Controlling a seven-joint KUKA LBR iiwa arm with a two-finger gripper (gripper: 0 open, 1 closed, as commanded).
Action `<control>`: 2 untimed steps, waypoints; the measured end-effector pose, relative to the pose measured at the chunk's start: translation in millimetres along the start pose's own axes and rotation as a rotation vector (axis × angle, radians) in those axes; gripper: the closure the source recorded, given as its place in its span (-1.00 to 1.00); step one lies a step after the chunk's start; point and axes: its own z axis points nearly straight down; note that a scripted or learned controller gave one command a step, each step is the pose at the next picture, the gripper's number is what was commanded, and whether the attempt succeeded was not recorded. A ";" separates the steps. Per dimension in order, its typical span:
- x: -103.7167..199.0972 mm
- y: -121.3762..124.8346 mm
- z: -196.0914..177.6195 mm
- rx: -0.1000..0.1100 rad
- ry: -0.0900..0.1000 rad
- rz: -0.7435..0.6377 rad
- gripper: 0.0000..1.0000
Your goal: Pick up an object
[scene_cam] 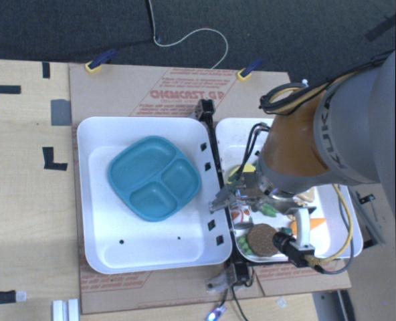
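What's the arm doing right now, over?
Gripper low over right bin, grip unconfirmed. Small items there: brown disc, orange piece. Blue divided plate sits in left bin.

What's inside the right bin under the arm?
The right bin shows a brown round item, something orange and green bits. The arm covers the rest.
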 end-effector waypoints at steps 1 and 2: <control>-1.5 -0.4 -9.6 0.002 -0.001 0.002 1.00; 101.3 44.7 -82.2 -0.011 0.002 -0.009 1.00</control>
